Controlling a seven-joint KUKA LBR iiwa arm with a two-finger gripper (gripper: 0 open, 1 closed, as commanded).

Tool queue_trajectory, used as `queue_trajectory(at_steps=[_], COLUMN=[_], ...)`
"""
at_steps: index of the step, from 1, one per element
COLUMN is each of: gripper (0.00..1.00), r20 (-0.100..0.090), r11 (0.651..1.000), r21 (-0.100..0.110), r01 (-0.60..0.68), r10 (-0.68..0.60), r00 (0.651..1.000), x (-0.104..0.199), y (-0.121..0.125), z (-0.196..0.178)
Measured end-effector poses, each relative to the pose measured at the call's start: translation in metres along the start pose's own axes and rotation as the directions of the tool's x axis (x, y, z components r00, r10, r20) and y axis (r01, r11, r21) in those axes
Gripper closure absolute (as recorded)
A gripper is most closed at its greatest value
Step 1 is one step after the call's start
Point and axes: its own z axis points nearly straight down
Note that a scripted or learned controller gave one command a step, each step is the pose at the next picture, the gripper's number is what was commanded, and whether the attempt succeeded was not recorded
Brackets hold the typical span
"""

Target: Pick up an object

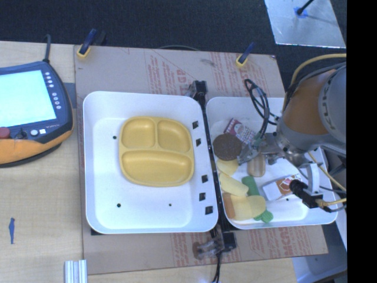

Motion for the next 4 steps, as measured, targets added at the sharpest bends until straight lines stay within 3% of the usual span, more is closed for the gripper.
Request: queue_trajectory(at_steps=[1,2,3,4], gripper=[0.00,0.00,0.00,0.00], r20=[-0.003,-0.004,-0.003,-0.001], r11=[1.000,1.000,1.000,1.000], r21=[0.000,0.013,0.007,0.003], r01=[0.002,-0.005,-0.004,-0.001], r10=[-0.002,0.005,0.004,0.001], r00=[1.000,1.000,1.000,1.000], x=[0.027,0.010,0.023,0.027], y=[0.051,-0.036,-0.051,-0.048], z=[0.000,0.002,0.001,0.001])
